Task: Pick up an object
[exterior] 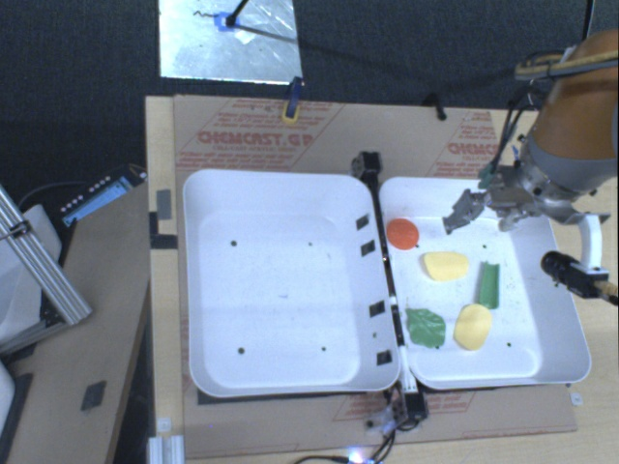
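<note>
The right bin [556,361] holds five small things. An orange disc [402,233] lies near the bin's left wall toward the far side. Just to its right and nearer the camera is a pale yellow lump [445,266]. A dark green stick [488,285] lies just right of that lump, its long side running toward the camera. Nearer still, a second yellow piece [473,327] sits just below the stick's lower end, and a leafy green piece [426,327] lies left of it, close to the wall between the bins. The hand [484,207] hangs above the far part of this bin, right of the orange disc and beyond the yellow lump, with nothing seen between its fingers; whether they are spread or closed, I cannot tell. The arm [575,114] comes in from the right, grey at the wrist with a broad orange section above. The left bin [208,288] stands side by side with the right one, touching along a black clipped seam [382,278]. Both rest on a brown cardboard sheet [251,133] printed with red lettering, which lies on the worktop [106,288]. Beyond the cardboard, a shiny square plate [229,27] lies on dark carpet. A yellow and blue clamp [291,101] grips the cardboard's far edge.
</note>
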You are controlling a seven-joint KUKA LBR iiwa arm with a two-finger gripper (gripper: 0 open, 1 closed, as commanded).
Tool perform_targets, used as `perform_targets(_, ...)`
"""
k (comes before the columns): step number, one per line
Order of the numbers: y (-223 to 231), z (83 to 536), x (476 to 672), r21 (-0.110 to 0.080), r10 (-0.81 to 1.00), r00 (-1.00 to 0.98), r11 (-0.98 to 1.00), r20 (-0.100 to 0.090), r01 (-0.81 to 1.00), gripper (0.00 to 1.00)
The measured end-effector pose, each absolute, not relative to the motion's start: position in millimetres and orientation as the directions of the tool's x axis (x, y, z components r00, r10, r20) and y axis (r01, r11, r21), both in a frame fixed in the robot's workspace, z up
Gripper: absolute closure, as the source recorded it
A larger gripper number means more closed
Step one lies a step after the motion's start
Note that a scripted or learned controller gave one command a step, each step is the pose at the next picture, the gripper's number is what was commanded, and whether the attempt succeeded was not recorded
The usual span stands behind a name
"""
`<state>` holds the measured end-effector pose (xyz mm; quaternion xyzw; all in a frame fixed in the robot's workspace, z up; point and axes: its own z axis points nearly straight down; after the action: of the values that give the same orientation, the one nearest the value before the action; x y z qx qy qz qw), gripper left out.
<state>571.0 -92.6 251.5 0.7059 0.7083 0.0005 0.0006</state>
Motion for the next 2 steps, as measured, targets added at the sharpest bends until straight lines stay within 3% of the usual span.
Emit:
perform_targets(1,-93,263,571.8,0.004,1.0,-0.006,0.006,0.0,1.0,1.0)
perform_targets(2,-46,425,608.7,0.019,1.0,-0.008,0.008,-0.001,1.0,1.0)
